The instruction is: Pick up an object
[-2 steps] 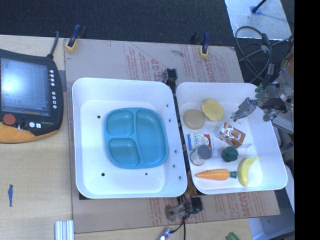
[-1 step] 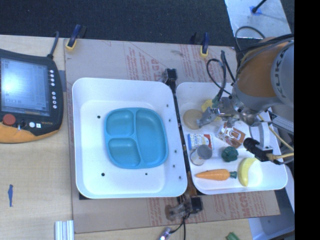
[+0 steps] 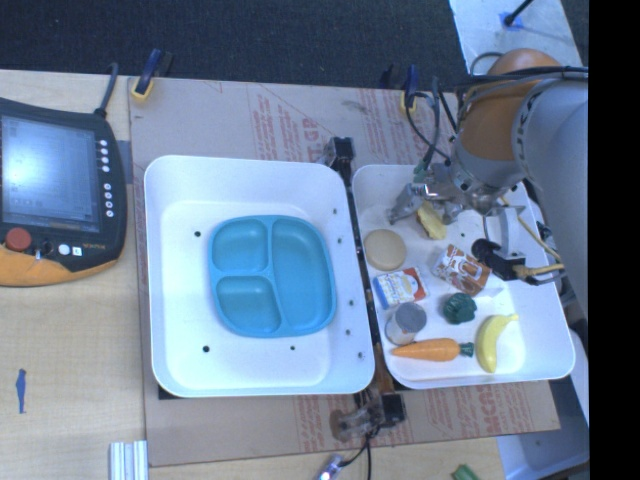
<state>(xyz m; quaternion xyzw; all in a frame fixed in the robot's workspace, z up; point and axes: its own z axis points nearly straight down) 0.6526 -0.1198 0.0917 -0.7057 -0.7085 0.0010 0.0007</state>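
My gripper (image 3: 432, 200) hangs low over the far end of the right bin (image 3: 545, 360), below the orange wrist band. Its fingers (image 3: 404, 206) are spread open, and a small pale yellow piece (image 3: 432, 221) lies between and just below them, not clamped. Nearer in the same bin lie a round tan disc (image 3: 386, 249), a brown-and-white packet (image 3: 460, 270), a blue-and-white packet (image 3: 399, 288), a grey can (image 3: 406, 321), a dark green lump (image 3: 459, 308), a carrot (image 3: 432, 349) and a banana (image 3: 492, 340).
The left bin (image 3: 170, 358) holds a blue divided plate (image 3: 272, 275). A teach pendant (image 3: 55, 193) lies on the bench at far left. The arm's grey body (image 3: 560, 168) and cables cover the right bin's far right corner.
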